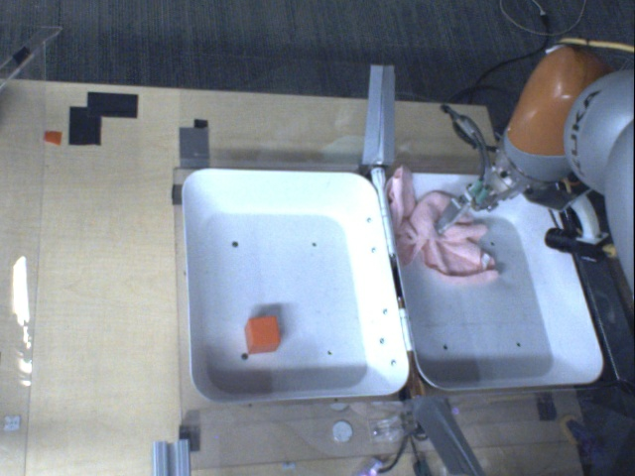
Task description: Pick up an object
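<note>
The pink cloth point(442, 234) lies crumpled in the right bin point(516, 360), bunched toward the far left corner, with one fold riding up against the grey divider bar point(379, 117) that runs between the two bins. The gripper point(458, 216) sits low over the cloth's upper right part, its thin fingers reaching down and to the left onto the folds; whether they are spread, pressed together, or pinching fabric cannot be told from this angle. The grey arm with its orange band point(551, 97) leans in from the right, covering the far right corner of that bin, and dark cables point(466, 127) trail across the bench behind the wrist. The rest of the right bin's floor is bare white, marked by a few small dark dots. The left bin point(288, 191) holds a single small orange block point(263, 334) near its front left part, well apart from the cloth and from the gripper. Both bins rest on a pale wooden bench point(99, 296). On the bench's far left are black angular pieces point(97, 115) and a tiny orange square point(52, 138) beside them. A small dark bracket point(199, 127) stands just behind the left bin. Beyond the bench lies dark carpet point(248, 18), with a thin looped wire point(541, 13) on it at upper right.
</note>
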You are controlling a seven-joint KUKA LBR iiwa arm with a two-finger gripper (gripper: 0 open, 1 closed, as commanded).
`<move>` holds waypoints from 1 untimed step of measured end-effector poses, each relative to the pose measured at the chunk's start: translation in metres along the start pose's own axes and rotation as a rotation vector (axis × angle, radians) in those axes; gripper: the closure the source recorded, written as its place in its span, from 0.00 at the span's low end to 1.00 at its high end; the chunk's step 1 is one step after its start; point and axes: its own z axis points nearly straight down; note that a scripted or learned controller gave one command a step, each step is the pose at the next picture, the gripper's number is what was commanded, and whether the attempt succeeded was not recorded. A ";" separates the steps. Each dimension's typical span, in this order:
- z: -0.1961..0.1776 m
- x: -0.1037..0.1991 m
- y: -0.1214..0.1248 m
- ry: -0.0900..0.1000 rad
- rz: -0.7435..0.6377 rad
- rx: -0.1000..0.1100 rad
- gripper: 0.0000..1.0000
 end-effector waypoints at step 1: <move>0.007 0.004 0.004 -0.008 -0.023 0.013 0.00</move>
